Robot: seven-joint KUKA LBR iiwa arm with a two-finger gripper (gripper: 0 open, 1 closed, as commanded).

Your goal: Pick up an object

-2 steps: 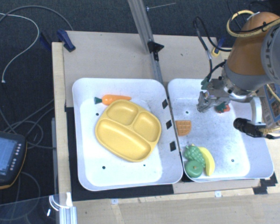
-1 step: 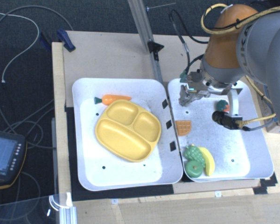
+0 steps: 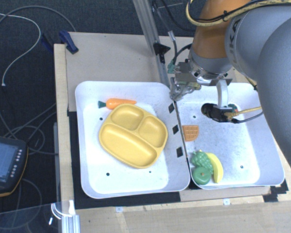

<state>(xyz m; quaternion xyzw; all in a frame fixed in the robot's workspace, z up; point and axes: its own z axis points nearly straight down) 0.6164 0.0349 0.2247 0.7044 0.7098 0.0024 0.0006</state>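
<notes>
Waffle piece: a small square orange toy waffle with a grid-ribbed face lay flat in the right bin, just beside the shared inner wall, the nearest object below the gripper.
Fruit cluster: a knobbly green plastic grape bunch sat at the right bin's front, touching a smooth curved yellow toy banana on its right.
Carrot: a slim orange toy carrot with a green tip lay flat at the left bin's back, just behind the plate.
Plate: a glossy yellow three-compartment plastic plate, rounded at the corners, lay tilted across the middle of the left bin.
Gripper: the grey metal two-finger gripper hung over the back end of the wall between the bins; its opening could not be told, and no object showed in its grasp.
Bins: the shallow white left bin and shallow white right bin stood side by side, rims touching.
Bench: a pale wooden bench top carried both.
</notes>
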